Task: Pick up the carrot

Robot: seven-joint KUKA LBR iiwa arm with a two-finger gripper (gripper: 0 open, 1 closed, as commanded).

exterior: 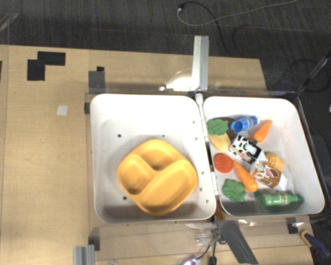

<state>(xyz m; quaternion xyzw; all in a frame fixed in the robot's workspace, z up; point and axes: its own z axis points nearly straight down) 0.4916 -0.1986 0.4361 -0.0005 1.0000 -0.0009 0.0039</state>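
Observation:
An orange carrot (245,176) lies slanted in the right bin (303,142), its tip pointing toward the upper left, between a red disc (223,163) and a snack packet (267,173). Green leafy tops (233,190) sit at its lower left end. A second orange cone-shaped piece (261,130) rests near the bin's back, beside a blue bottle (244,123).
The left bin (110,120) holds a yellow sectioned plate (157,175). The right bin also holds a green leafy toy (217,127), a yellow piece (222,142), a black-and-white carton (245,147) and a green bottle (278,200) at the front. A metal post (201,62) stands behind the bins.

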